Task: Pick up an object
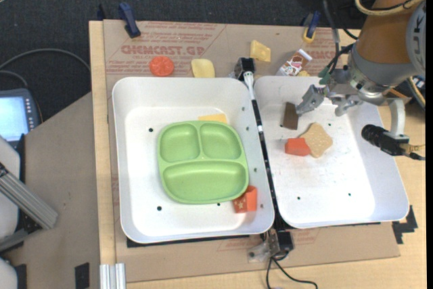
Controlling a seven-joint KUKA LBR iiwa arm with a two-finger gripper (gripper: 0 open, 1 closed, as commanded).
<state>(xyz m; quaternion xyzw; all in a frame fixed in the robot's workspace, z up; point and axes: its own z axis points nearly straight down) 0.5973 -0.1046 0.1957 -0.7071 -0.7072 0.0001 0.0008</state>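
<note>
The gripper (329,99) hangs over the far edge of the right bin (352,203), fingers spread and holding nothing. A brown block (290,116), bread piece (317,140) and red block (296,146) lie beneath it; bare floor toward the near rim.

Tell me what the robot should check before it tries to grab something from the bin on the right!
1. Things to grab in the right bin: ok. A brown block, a red block and a tan bread-like piece lie there.
2. Gripper over that bin: ok, above its upper part.
3. Nearest target: ok, the brown block lies just left of and below the gripper.
4. Target standing free: not ok for the red block and tan piece, which touch; ok for the brown block.
5. Gripper holding nothing: cannot tell.
6. Green divided plate out of the way: ok, it sits in the left bin.
</note>
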